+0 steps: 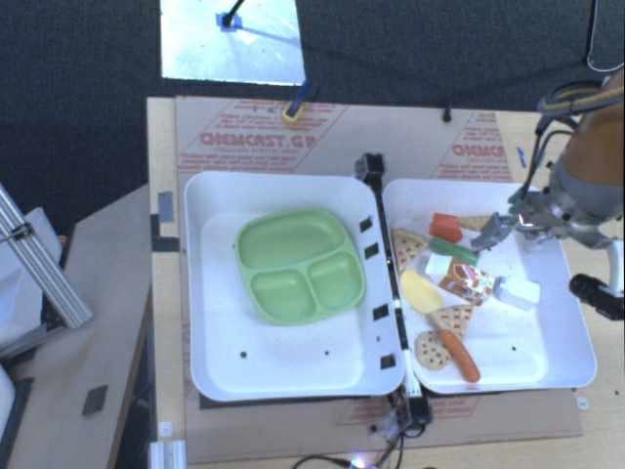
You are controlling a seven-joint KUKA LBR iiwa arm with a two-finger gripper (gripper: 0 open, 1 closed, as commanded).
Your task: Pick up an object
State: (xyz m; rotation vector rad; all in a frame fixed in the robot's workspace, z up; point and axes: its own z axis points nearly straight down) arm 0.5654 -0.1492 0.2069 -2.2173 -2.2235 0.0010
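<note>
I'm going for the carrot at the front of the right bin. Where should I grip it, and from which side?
Grip the carrot mid-length, coming straight down from above. It lies flat and slanted, thin and long, so set the jaws across its narrow width. Its upper end touches the waffle piece and the round cookie sits close on its left, so staying nearer the lower, freer half probably gives more room.

Even, fairly bright overhead light — the two white bins (293, 379) nearly wash out, with soft shadows along their walls. A metal sheet (231, 27) at top glares pale. Focus is mildly soft throughout — fine detail blurs.
</note>
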